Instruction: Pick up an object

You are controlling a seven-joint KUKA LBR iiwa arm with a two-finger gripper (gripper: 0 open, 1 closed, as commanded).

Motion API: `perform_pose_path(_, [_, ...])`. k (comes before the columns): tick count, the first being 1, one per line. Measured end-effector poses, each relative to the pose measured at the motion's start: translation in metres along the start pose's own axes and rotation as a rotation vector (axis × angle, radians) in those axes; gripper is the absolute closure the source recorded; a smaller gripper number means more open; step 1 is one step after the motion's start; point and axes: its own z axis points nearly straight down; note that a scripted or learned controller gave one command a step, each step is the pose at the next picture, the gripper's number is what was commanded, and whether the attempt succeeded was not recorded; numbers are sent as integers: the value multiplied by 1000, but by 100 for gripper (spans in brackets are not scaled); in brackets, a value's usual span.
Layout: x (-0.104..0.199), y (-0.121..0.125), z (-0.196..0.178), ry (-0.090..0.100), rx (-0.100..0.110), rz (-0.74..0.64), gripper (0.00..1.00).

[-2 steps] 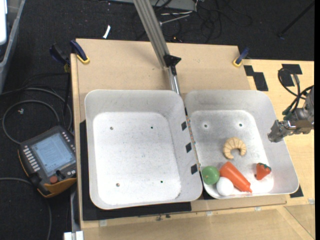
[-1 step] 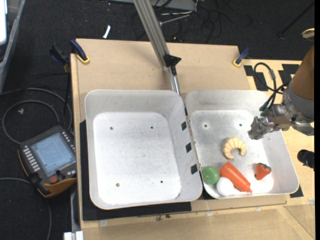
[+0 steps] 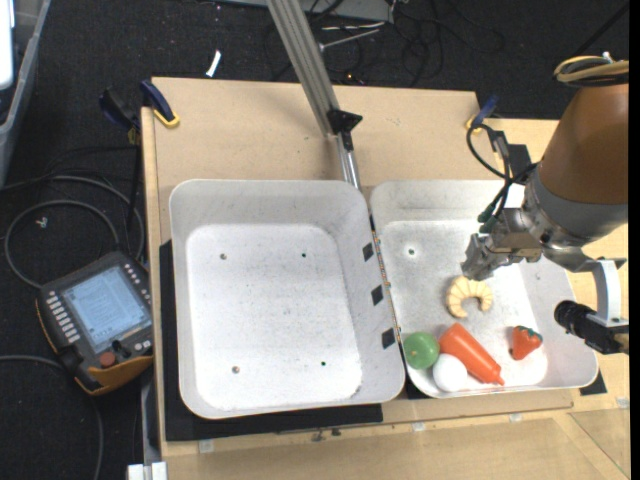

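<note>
Dark carpet strewn with cables surrounds the bench (image 3: 260, 128), which carries two shallow white bins side by side. Everything worth taking lies in the right bin (image 3: 420, 208), bunched toward its near edge, probably because loose things slide down the sloped wall and settle there. My gripper (image 3: 484, 264) hangs over the middle of that bin, just above and touching or nearly touching the croissant (image 3: 469, 294); whether it is spread or closed I cannot tell from this angle, and nothing is visibly caught in it.

The croissant looks like my target, since it lies apart from the rest with bare floor around it. Nearer the front edge sit a green ball (image 3: 421, 348), a white egg (image 3: 451, 372) and an orange carrot (image 3: 473, 354), all pressed together, so grabbing any one would likely nudge its neighbours. A red strawberry (image 3: 525, 342) rests toward the right wall. Beyond the divider lies the left bin (image 3: 200, 208), and a teach pendant (image 3: 98, 313) sits on the floor to its left.
</note>
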Motion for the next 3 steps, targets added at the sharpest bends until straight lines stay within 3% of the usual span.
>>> perform_pose_path(3, [163,16,17,-1,0,0,100])
